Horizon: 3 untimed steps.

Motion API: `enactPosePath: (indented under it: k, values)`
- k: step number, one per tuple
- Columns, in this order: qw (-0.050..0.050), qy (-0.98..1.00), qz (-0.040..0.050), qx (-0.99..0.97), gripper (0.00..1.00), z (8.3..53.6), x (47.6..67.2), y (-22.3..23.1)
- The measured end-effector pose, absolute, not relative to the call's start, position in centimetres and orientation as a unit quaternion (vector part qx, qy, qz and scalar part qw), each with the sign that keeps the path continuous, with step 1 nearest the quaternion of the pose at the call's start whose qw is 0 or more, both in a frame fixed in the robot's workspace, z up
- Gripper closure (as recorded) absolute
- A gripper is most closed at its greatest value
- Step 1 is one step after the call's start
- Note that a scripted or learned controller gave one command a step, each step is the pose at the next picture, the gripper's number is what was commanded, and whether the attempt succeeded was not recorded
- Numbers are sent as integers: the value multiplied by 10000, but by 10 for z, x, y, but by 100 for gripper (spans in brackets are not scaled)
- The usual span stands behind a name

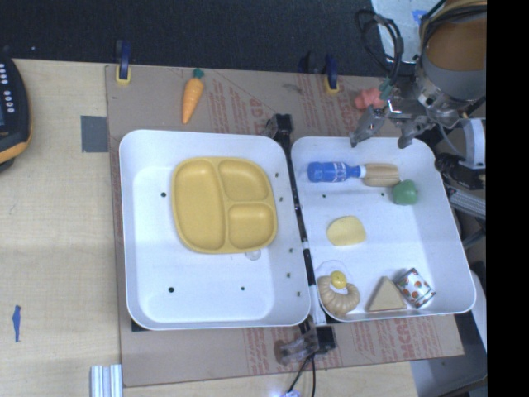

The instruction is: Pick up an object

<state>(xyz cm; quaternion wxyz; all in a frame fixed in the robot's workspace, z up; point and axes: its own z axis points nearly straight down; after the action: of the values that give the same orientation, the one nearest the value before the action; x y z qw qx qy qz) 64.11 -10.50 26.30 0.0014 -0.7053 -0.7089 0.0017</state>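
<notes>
While nothing is being gripped, the objects for picking are being kept in the right-hand shallow white bin [446, 222]. A blue plastic bottle with a white cap [334, 171] is being shown lying on its side near the bin's far wall, with a tan wooden cylinder [381, 174] just beside its cap end and a small green rounded piece [404, 193] touching or nearly touching that cylinder's other end. A pale yellow rounded lump [346, 231] is being seen near the bin's middle. Along the near wall, a tan ring-shaped toy with a yellow top [338, 294], a beige wedge [386, 296] and a small white can with red markings [414, 288] are being displayed close together.

Above the bin's far rim, the two-finger gripper [381, 135] is being held with its dark fingers spread well apart and nothing between them; it is hanging beyond the bottle.

A yellow three-compartment plastic tray [223, 203] is being held by the left-hand white bin [149, 288]. An orange toy carrot [192, 96] is being left on the brown board [240, 102] behind that bin.
</notes>
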Motion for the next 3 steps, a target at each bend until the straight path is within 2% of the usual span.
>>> enactPosePath:
  k: [1, 2, 3]
  values:
    - [82, -7085, 67, -7057, 0, 119, 554, -93]
    - [-12, -7091, 2, -7051, 0, 90, 626, -126]
    - [33, -7080, 28, -7062, 0, 91, 574, -113]
